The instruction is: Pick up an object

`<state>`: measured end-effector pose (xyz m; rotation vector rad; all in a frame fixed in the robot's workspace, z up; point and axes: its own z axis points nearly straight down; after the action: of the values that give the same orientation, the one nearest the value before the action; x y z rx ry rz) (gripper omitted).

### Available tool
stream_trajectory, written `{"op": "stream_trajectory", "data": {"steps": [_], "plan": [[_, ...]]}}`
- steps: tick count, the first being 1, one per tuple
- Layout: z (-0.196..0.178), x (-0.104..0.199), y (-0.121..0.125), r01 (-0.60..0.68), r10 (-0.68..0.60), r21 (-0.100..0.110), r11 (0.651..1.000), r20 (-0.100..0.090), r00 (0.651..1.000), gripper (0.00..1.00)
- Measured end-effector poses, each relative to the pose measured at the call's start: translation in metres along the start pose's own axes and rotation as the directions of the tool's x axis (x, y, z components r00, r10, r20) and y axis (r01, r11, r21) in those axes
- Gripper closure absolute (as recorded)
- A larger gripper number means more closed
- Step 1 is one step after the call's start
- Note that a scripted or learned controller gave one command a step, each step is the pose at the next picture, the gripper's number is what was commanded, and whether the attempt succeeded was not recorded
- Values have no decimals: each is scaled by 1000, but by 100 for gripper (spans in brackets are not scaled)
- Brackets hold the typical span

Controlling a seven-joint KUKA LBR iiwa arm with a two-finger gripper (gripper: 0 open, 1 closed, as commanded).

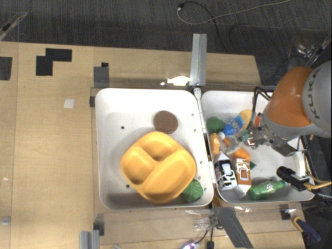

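The small orange plastic wedge [241, 153] looked light and hard; our gripper [248, 139] hovered above, grip unclear.

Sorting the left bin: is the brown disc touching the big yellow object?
Apart. The camera view shows a strip of white bin floor between the brown disc and the top edge of the yellow object.

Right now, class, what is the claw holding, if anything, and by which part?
It cannot be told. The claw is low in the right bin among small objects, and no object shows clearly between its fingers.
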<state>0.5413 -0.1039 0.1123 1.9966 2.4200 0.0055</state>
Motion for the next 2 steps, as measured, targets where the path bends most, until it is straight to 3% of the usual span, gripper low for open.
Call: {"op": "stream_trajectory", "data": {"steps": [1,2], "plan": [[22,-4,9,83,-83,-5,997,1,997,0],[10,-3,12,84,-84,-14,996,1,996,100]]}}
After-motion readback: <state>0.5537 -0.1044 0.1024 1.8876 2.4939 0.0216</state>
